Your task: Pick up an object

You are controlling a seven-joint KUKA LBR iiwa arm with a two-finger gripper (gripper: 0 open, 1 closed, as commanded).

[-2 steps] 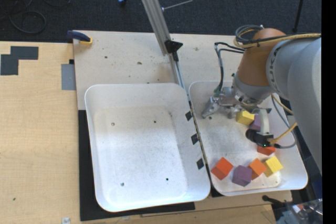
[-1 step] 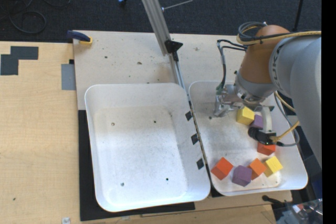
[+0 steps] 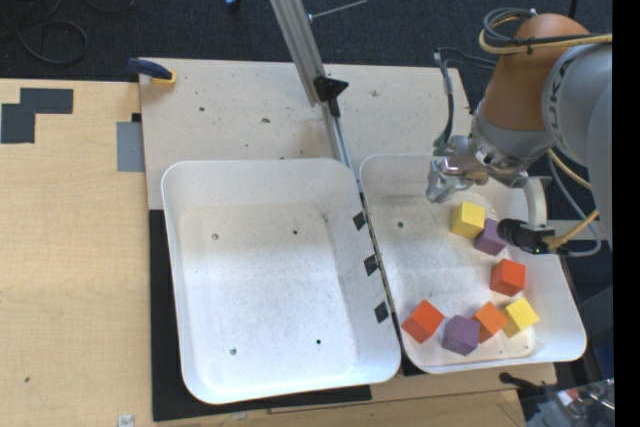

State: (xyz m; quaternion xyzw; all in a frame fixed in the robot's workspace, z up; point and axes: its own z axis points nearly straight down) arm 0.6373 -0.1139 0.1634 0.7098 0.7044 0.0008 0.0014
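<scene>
1. The left bin (image 3: 265, 285) and the right bin (image 3: 420, 215) look like smooth white plastic, faintly glossy, with dark specks.
2. The counter (image 3: 60, 255) shows pale wood grain, matt.
3. The slanted rail (image 3: 290, 15) looks like brushed metal.
4. The blocks, such as the yellow block (image 3: 467, 219) and the purple block (image 3: 461, 334), look matt, possibly foam.
5. The end effector (image 3: 447, 177) gleams like bare metal.
</scene>
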